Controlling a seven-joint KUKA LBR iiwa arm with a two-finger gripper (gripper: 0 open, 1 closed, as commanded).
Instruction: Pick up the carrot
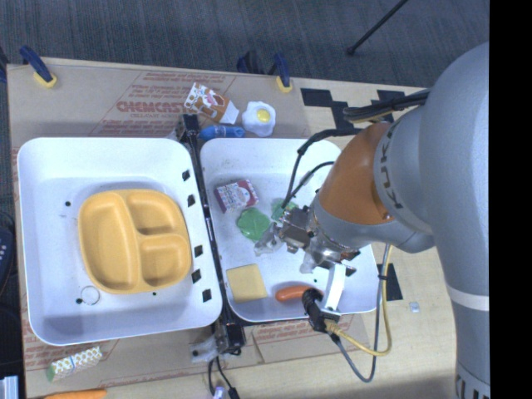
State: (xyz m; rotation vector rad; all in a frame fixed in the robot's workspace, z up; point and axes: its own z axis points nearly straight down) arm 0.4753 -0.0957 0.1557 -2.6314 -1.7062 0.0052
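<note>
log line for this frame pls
task: pick carrot | carrot: lying in right bin, near edge, beside cheese | gripper: over green toy | grasp: none seen

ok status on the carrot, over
Tool over right bin, nothing seen gripped. Carrot lies by near wall, beside cheese slice. Arm hangs above it.

A robotics lab; white bins on clamped cardboard, grey carpet, toy food.

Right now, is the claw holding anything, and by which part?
Cannot tell. The claw sits above the green item; the carrot lies apart, untouched, in the right bin.
</note>
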